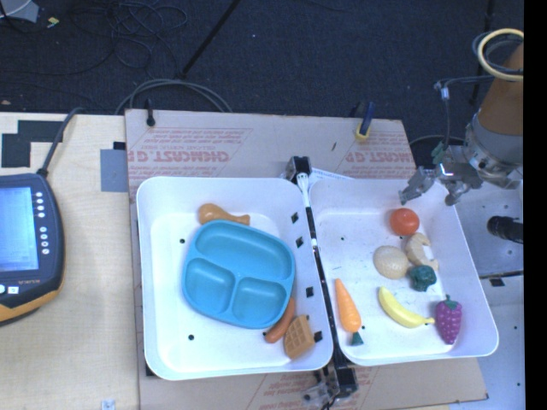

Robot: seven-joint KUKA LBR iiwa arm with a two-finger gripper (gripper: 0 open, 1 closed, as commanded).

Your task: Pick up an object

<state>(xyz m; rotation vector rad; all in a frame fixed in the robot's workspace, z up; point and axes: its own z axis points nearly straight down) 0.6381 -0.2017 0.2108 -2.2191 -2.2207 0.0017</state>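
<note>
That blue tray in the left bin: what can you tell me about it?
The blue tray looks like smooth plastic, with rounded corners and three compartments: one long, two smaller. It lies flat, slightly turned, in the middle of the left bin. A chicken drumstick pokes out at its top edge, and a sausage at its lower right edge.

The surface (pixel 85 340) is light wood. A brown cardboard sheet (pixel 256 148) lies on it, and two white bins sit side by side on the cardboard, the left bin (pixel 162 314) touching the right bin (pixel 474 314). A screen pad (pixel 26 233) lies at the far left
</note>
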